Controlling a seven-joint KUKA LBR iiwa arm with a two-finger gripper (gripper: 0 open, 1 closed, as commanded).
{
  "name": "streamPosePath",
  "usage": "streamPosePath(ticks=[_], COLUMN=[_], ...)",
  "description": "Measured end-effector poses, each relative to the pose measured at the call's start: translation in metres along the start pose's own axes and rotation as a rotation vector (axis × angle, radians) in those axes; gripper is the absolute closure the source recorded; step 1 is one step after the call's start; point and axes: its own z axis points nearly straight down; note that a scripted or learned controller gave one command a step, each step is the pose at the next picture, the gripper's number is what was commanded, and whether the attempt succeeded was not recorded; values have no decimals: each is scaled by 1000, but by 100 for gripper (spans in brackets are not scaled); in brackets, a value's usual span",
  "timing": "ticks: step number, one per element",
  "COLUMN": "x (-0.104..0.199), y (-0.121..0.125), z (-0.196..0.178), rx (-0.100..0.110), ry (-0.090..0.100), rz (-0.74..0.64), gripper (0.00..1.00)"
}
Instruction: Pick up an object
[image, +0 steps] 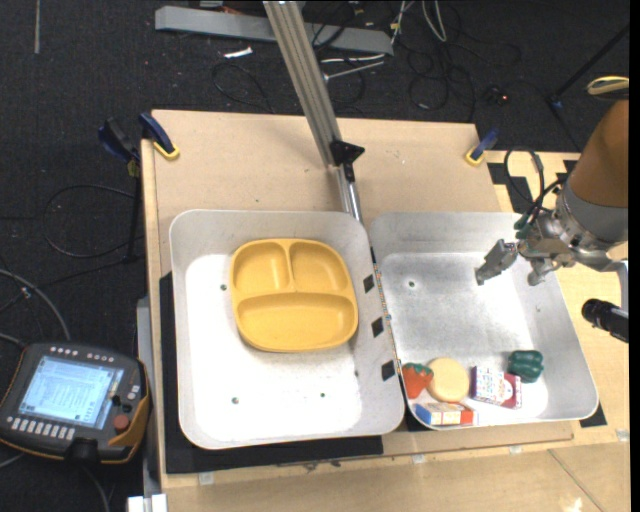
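Now gripper (517, 262) hangs over right bin (450, 310), upper right part; two fingers spread apart, jaws open, nothing between them. Pickable objects cluster well below jaws along bin's near edge: green toy (526, 364) nearest, under jaws; patterned box (492, 385), round yellow piece (449, 380), red-orange piece (416, 380) further left. Yellow divided tray (294, 295) far left of jaws, in left bin (200, 400).

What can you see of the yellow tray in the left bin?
The tray is a yellow, plastic-looking, rounded square with three compartments: two small ones at the far side, one long one at the near side. It lies flat, right way up, on the floor of the left bin, toward its far half. Nothing lies in it.
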Motion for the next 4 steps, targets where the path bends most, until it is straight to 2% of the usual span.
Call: streamPosePath(ticks=[1,2,3,4], x=[0,7,1,1], y=[0,6,4,4], z=[0,50,96,114], rx=[0,4,4,1], ry=[0,0,0,-1], rz=[0,0,4,3], gripper=[0,0,0,0])
